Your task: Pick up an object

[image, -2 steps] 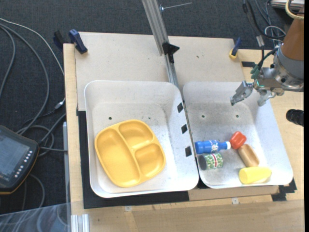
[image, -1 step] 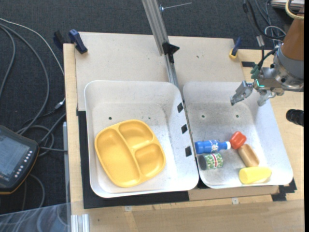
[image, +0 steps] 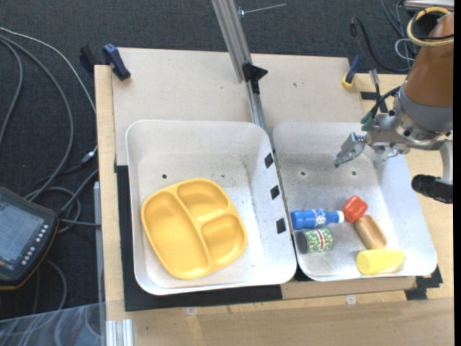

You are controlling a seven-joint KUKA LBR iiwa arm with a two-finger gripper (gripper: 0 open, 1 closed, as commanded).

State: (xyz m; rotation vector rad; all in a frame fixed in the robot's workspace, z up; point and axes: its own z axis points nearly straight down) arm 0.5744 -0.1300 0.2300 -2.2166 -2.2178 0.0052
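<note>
With its fingers spread wide and holding nothing, the gripper (image: 362, 150) hangs over the right bin (image: 317, 166), so a clean pick means descending squarely over the brown cylinder (image: 370, 231), lying apart near the bin's front right corner.

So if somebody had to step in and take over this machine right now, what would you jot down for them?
Pincer: above the upper part of the right bin, with nothing between its fingers that I can make out.
Things to pick, all at the near end of the right bin: blue and white bottle, red piece, brown cylinder, yellow block, green patterned can.
Left bin: holds a yellow divided plate.
Done: nothing picked up yet.
Left: lower onto one object, grip it, lift it.
</note>
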